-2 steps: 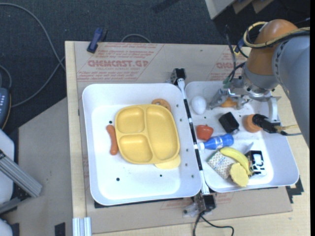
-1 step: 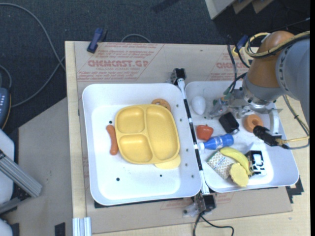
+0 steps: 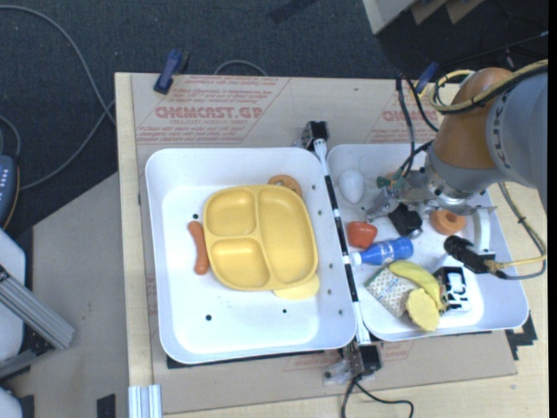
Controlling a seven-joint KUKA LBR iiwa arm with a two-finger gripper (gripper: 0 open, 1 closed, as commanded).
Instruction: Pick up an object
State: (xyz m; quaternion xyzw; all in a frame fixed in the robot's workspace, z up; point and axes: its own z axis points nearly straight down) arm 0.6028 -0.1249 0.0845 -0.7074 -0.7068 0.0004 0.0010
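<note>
White bins sit side by side on a brown board. At frame centre, the left bin (image 3: 174, 320) holds a yellow divided tray (image 3: 259, 237). An orange sausage (image 3: 199, 247) lies against the tray's left edge, a brown ring (image 3: 285, 182) peeks out at its top edge, and a pale yellow slice (image 3: 300, 291) shows under its lower right corner.

At frame right, the right bin (image 3: 500, 307) is crowded. A white egg (image 3: 351, 185) lies near its upper left corner. Below it come a red piece (image 3: 360, 232) and a blue bottle (image 3: 383, 252), the bottle lying on its side near the divider. A banana (image 3: 417, 275) rests across a speckled packet (image 3: 389, 292), with a yellow chip (image 3: 423, 309) just below. A black-and-white item (image 3: 454, 289) sits right of the banana, and an orange disc (image 3: 449, 220) lies farther up.

Reaching in from the right, the grey arm (image 3: 522, 133) hangs over the bin's upper part. Its gripper (image 3: 402, 212) sits low among the objects, just right of the red piece; whether it is spread or pinching anything, I cannot tell.
</note>
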